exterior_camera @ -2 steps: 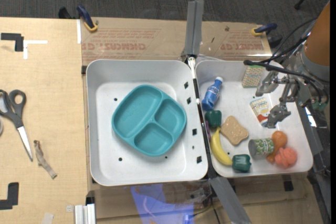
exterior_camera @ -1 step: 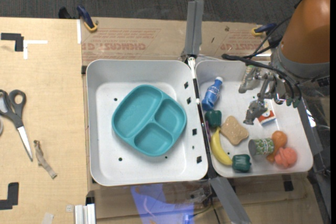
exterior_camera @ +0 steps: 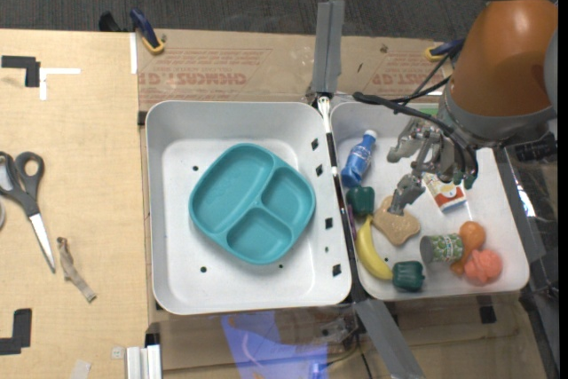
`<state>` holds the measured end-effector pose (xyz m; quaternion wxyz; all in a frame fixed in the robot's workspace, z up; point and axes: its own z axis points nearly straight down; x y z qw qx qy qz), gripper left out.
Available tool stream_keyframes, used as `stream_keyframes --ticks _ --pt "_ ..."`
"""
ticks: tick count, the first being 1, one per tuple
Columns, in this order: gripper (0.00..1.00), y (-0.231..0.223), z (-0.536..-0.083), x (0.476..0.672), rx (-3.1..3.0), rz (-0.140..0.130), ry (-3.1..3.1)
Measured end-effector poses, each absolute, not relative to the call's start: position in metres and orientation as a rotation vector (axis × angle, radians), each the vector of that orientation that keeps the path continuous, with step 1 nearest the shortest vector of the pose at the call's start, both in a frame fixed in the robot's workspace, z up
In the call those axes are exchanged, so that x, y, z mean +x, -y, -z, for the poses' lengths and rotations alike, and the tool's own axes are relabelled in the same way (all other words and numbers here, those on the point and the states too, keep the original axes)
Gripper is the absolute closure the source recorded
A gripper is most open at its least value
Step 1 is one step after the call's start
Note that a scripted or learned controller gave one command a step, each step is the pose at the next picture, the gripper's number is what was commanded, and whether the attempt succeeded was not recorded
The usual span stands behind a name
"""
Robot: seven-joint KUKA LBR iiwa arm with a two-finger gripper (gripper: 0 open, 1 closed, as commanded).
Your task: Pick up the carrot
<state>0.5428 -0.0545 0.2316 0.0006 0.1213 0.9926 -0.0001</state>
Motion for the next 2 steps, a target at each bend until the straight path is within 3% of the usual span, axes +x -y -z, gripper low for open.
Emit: stream_keyframes --ticks 1,2 --pt "0.00 0.115 -0.289 0.565 0.462 0.001 -3.104" --pt "0.00 0.054 -0.192 0.574 0.966 0.001 -2.990"
